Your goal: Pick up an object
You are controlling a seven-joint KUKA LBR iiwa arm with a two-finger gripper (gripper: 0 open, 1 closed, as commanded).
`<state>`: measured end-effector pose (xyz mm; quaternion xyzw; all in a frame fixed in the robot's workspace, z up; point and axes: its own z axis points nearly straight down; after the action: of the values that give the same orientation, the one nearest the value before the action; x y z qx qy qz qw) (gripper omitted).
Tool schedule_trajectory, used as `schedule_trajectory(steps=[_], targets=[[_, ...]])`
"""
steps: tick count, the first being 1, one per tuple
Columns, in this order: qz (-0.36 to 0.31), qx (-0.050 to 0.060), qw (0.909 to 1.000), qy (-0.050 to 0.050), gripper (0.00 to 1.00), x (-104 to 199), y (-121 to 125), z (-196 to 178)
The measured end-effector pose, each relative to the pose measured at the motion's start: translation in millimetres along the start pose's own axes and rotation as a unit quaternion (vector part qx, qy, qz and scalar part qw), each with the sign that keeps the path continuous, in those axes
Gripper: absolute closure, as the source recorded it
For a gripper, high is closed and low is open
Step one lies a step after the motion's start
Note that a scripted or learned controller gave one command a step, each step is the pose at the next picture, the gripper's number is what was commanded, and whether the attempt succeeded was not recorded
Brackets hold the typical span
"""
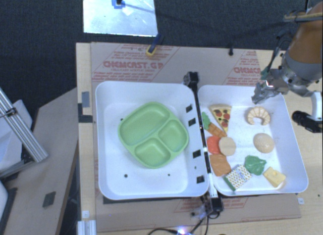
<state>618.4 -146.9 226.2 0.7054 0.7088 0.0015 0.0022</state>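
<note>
White plastic is making up two shallow bins that are sitting side by side on the bench. Inside the left bin (108, 128) a green plate (153, 134) with three sections is lying flat near the middle. Moving across to the right bin (295, 143), toy foods are lying in a bunch. At its 11 o'clock a pizza slice (221, 114) is resting, with a small carrot (216, 129) just beside it. Below them a round cookie (226, 146) is touching an orange piece (220, 164). At 6 o'clock a checkered block (238, 177) is leaning beside a green leafy toy (255, 165), and a yellow cheese wedge (274, 177) is lying at 5 o'clock. A pale bun (263, 142) is sitting near the middle, and a croissant (259, 115) is curling at 1 o'clock. Just above the croissant the gripper (261, 93) is hanging over the bin's far edge at 12 o'clock, touching no toy. I cannot tell how the jaws are standing.
</note>
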Motion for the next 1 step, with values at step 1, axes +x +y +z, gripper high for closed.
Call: schedule_trajectory(steps=[1], targets=[[-0.001, 0.003, 1.0, 0.001, 1.0, 46.1, -37.4, 5.5]])
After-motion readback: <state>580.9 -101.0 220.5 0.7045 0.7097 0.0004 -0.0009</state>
